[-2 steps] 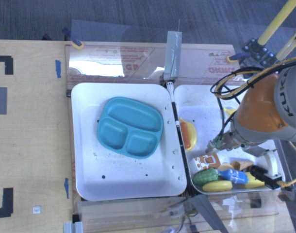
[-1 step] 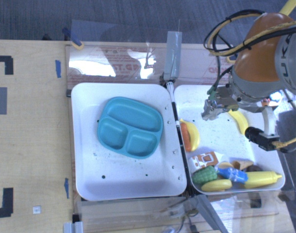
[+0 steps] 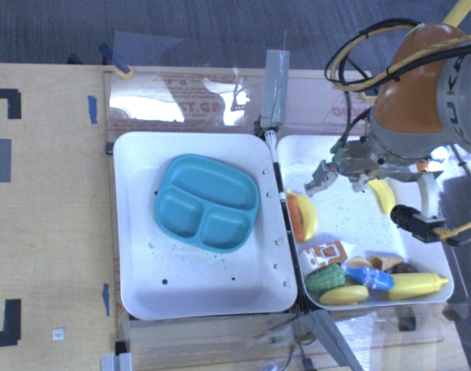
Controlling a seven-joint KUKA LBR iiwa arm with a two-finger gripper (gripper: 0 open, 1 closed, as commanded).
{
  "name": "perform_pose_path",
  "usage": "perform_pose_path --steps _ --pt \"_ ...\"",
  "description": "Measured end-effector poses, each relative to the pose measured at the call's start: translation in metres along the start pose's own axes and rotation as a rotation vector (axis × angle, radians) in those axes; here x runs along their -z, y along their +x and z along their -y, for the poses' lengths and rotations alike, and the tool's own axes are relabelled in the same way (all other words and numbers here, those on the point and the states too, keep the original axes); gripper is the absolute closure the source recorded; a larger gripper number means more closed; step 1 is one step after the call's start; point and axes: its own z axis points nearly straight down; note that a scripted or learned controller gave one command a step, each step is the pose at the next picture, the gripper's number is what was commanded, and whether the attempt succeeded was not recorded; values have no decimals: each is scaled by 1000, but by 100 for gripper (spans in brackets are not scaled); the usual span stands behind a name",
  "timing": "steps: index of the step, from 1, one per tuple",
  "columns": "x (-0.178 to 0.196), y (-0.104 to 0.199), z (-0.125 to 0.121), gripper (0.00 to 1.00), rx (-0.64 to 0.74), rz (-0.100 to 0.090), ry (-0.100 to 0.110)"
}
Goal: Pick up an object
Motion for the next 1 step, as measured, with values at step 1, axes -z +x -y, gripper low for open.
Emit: perform_pose_path --steps 1 --pt "-54 -17 51 0 -9 0 6"
